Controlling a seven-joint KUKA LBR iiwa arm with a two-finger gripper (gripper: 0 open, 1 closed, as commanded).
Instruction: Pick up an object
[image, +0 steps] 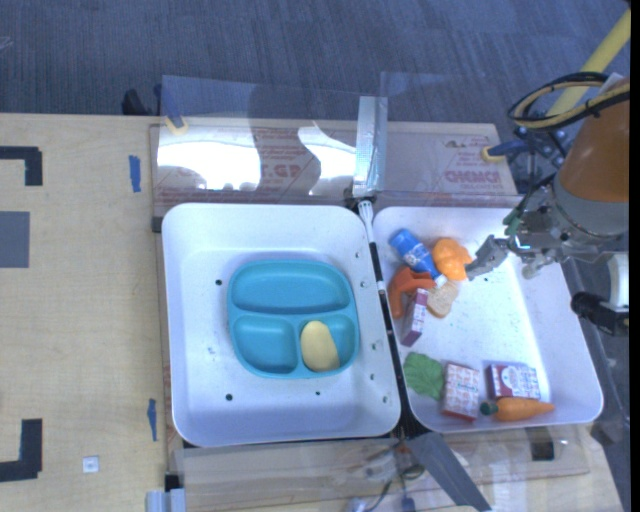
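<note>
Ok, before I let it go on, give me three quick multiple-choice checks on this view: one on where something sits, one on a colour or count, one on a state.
1. Where does the yellow potato-like piece lie?
A. In the lower right compartment of the blue tray
B. In the right bin
C. On the bench

2. What colour is the carrot at the right bin's near edge?
A. Green
B. Orange
C. Blue

3. How does the gripper stand?
A. Over the left bin
B. Over the right bin, beside the orange fruit
C. Off the bench

Answers:
1 A: the piece rests inside the tray's small right-hand compartment, in the left bin.
2 B: its body is orange with a small green end.
3 B: it reaches in from the right and ends just right of the fruit.
</note>
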